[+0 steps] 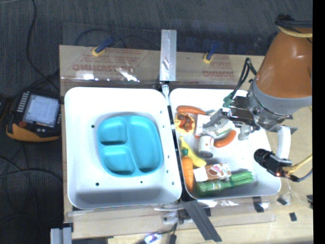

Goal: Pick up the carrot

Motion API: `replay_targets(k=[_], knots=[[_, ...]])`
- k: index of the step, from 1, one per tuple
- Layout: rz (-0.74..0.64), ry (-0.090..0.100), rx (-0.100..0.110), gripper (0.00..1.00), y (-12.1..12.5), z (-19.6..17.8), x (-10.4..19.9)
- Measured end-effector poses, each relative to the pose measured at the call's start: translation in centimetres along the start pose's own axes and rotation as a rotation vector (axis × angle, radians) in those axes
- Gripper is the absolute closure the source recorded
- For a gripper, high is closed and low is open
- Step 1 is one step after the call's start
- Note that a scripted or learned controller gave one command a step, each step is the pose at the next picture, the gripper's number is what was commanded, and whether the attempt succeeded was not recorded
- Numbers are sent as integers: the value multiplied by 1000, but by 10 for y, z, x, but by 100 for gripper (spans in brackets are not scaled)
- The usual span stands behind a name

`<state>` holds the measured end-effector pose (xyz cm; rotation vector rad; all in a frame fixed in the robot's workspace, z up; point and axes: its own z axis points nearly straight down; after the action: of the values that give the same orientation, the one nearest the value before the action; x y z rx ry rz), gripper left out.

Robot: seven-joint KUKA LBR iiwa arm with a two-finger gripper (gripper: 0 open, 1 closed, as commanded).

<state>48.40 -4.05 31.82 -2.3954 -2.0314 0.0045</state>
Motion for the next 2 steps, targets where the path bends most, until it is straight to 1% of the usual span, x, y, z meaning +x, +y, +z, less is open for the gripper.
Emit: replay_targets(k=[1, 2], knots=[[-189, -1, -3, 0, 72, -116, -30], [-67, 1, 2, 0, 20, 65, 24]])
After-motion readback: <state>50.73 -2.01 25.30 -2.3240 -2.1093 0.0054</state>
